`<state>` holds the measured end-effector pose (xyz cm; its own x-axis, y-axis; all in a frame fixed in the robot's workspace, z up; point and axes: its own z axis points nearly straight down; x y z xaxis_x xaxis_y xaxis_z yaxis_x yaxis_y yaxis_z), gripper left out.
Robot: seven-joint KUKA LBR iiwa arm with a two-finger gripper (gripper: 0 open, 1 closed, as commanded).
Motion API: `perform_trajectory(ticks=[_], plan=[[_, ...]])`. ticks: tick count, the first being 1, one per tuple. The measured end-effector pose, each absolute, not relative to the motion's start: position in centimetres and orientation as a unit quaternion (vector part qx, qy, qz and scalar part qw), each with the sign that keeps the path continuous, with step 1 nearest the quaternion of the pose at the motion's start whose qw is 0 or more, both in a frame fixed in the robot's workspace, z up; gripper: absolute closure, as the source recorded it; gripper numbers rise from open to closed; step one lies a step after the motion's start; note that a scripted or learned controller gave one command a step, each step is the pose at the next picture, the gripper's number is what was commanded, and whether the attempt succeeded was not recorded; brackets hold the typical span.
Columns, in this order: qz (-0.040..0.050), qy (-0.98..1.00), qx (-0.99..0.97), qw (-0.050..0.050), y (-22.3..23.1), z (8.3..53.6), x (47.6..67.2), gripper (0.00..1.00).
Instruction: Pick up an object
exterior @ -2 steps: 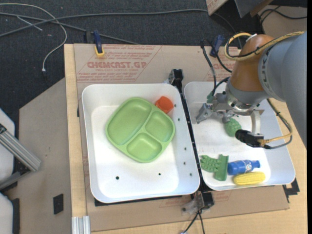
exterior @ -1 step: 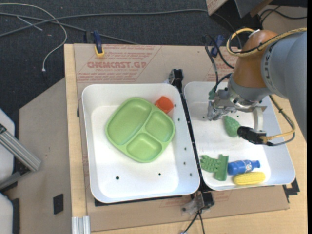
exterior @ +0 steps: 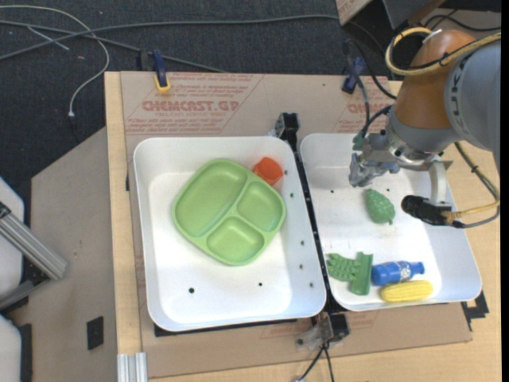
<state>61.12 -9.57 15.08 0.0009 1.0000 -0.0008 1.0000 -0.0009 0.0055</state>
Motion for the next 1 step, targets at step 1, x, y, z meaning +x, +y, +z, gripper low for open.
perform_trajectory(ticks=[1], plan=[[0.0025, 0.707, 0.707, 0.004, -10.03, 21.40, 61.80, 1.00]])
